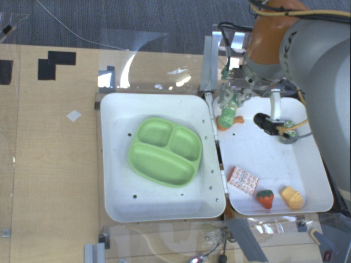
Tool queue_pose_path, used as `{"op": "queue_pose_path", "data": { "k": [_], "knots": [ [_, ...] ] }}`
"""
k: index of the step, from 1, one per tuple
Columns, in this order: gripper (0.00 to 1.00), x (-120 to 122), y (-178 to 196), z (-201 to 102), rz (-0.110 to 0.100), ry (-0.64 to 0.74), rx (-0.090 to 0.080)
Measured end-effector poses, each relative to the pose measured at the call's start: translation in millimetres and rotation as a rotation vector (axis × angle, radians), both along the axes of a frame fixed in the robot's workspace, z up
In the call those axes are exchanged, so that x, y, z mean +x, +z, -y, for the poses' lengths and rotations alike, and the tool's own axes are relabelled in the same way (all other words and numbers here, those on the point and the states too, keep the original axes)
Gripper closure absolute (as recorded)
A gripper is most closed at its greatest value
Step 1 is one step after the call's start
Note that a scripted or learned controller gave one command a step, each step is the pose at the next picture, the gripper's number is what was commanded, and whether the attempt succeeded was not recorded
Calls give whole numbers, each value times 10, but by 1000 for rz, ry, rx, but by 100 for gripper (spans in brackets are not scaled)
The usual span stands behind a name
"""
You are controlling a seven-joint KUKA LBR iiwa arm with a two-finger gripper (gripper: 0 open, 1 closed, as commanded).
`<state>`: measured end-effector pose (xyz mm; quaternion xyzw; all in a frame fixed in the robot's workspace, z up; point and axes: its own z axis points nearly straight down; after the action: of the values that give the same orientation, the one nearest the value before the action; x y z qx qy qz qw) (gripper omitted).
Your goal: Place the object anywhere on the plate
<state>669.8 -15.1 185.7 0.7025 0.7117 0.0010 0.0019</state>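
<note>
Plate (164, 151) lies in left bin (118, 201) on pale wooden bench (49, 147).

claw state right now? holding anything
claw: cannot be told; it is right at the green top of the toy carrot

Green plate (164, 152) in left bin (118, 193), claw (230, 98) at green-orange toy (226, 117) in right bin (299, 158)

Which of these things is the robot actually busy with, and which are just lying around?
In the job, probably: gripper; toy carrot right beneath it; green divided plate.
Lying about: red-and-white packet; toy strawberry; yellow toy corn.
</note>
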Motion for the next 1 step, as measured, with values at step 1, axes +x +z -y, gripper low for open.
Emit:
{"op": "queue_pose_path", "data": {
  "k": [1],
  "knots": [
    [100, -826, -5, -643, -1, -9, 3]
  ]
}}
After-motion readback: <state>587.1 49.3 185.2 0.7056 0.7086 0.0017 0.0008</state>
